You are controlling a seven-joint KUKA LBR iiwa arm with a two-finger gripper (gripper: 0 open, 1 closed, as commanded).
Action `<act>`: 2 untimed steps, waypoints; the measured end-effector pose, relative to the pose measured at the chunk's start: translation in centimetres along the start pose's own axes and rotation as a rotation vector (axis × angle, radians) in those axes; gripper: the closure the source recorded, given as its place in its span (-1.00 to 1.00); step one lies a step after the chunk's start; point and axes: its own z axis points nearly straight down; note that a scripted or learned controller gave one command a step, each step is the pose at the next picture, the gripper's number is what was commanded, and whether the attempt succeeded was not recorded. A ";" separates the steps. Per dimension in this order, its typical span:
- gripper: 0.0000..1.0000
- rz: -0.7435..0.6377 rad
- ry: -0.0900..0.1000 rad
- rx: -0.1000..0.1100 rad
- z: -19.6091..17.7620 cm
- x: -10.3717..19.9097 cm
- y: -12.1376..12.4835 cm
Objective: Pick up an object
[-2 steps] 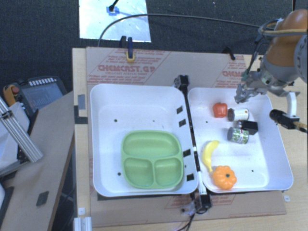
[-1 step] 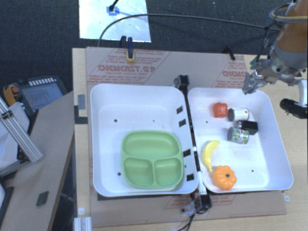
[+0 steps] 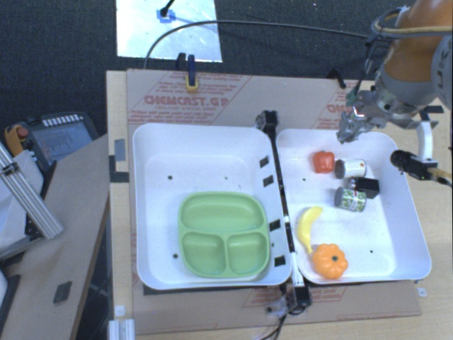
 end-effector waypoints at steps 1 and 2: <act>1.00 -0.002 0.002 0.000 0.8 6.2 0.4; 1.00 -0.002 0.002 0.000 0.2 11.9 0.3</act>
